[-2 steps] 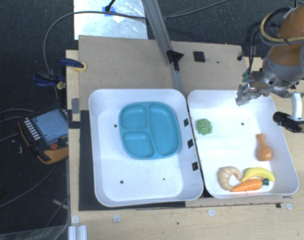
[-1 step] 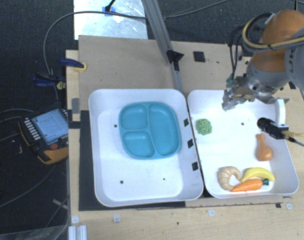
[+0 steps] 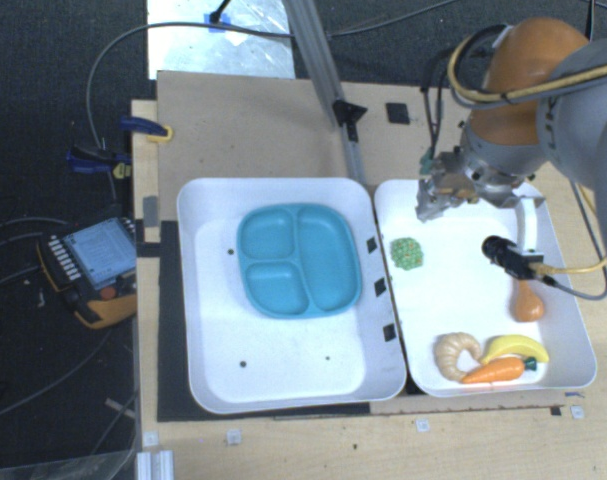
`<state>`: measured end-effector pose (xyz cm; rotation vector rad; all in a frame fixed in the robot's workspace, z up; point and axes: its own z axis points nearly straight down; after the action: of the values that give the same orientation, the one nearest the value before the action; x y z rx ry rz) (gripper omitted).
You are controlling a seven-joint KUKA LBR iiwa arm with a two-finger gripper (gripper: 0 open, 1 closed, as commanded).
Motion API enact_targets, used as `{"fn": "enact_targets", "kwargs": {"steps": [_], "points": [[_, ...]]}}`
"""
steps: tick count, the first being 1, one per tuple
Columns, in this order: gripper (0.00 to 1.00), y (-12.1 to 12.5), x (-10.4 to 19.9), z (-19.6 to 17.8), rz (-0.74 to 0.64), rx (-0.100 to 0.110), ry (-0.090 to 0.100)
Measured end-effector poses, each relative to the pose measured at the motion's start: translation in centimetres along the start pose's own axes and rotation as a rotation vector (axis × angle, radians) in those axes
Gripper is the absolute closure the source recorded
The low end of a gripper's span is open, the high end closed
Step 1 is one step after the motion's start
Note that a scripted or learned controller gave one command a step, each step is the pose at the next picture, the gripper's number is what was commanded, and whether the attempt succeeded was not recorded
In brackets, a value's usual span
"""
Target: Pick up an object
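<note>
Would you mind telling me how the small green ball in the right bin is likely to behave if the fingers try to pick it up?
The green ball looks round, so it would probably roll if nudged off-centre. Its bumpy surface may give some grip. It lies alone on the flat floor of the right bin, so nothing nearby would stop it from rolling.

Plate point(image 3: 299, 260) in left bin point(image 3: 208, 368) — food right.

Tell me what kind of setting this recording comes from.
Most likely a robotics lab test bench: a grey arm reaching over two white bins, toy food such as a banana and carrot, and loose cables on dark carpet.
</note>
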<state>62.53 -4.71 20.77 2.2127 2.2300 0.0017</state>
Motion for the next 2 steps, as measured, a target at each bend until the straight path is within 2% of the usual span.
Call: {"fn": "enact_targets", "kwargs": {"steps": [2], "points": [[1.0, -1.7, 9.4, -1.9, -0.003, -0.001, 0.002]]}}
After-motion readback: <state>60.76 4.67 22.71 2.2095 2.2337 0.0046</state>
